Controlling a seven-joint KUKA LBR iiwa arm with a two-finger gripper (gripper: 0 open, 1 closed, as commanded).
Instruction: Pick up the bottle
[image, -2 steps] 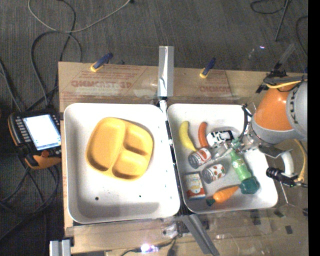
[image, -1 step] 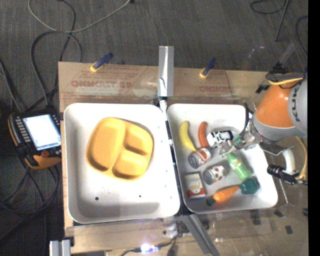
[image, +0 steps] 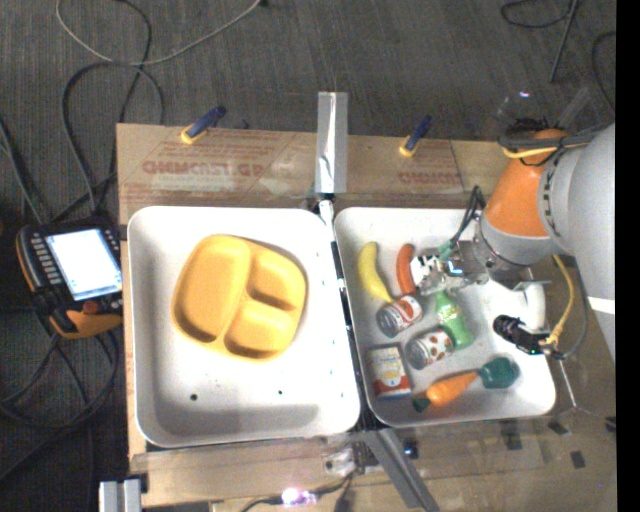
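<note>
Divided tray (image: 241, 297) in left bin (image: 150, 400); bottle (image: 451, 319), 2 cans (image: 399, 315), banana (image: 372, 271), carrot (image: 447, 391) in right bin (image: 545, 400).

We saw that the arm (image: 590, 190) was built of smooth, rounded segments in pale grey, almost white where the light struck them. Above the wrist ran an orange band (image: 520, 205), broad and glossy, with a dark collar beneath it. The gripper (image: 440, 270) at the end was a compact cluster of black and silver metal parts, its details too small for us to make out. A yellow cable (image: 566, 300) looped down beside the wrist, ending at a small black connector (image: 518, 332) with a green light. A white, rounded fitting (image: 532, 298) sat just beside that cable.
</note>
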